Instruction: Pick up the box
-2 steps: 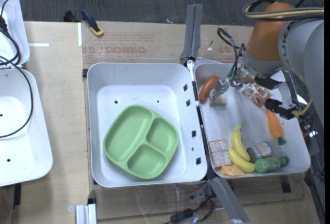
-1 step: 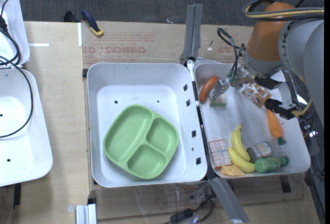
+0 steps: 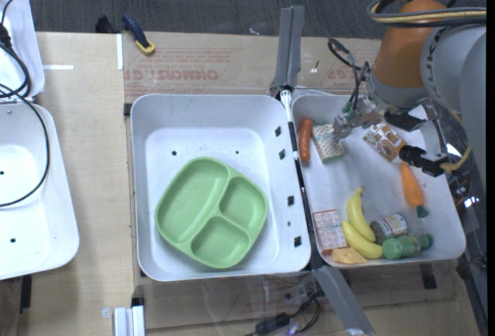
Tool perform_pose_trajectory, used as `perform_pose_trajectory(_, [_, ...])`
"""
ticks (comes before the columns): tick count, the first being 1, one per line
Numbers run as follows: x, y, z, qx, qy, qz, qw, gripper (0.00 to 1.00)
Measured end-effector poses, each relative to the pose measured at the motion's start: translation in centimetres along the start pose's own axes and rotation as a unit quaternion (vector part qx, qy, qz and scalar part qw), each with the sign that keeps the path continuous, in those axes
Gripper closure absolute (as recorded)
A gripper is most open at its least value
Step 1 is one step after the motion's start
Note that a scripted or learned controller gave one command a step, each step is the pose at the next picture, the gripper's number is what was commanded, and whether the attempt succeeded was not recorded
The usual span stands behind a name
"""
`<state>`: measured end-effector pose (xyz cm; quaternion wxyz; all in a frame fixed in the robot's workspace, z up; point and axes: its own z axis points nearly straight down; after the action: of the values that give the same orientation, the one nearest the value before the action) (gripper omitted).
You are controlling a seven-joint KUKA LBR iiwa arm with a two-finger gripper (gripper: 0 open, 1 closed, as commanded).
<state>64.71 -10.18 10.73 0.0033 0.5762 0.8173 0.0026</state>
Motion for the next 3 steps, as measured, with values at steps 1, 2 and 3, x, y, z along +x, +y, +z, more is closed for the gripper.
perform_pose_trajectory(1, [0.0, 0.0, 0.0, 0.0, 0.0, 0.0, 1.0, 0.0])
perform_pose_trajectory(2, [0.7, -2.1, 1.5, 0.004, 0.001, 0.006, 1.0, 0.0])
perform_pose_trajectory(3, [0.5, -2.2, 0.6, 0.003, 0.0, 0.008, 1.0, 1.0])
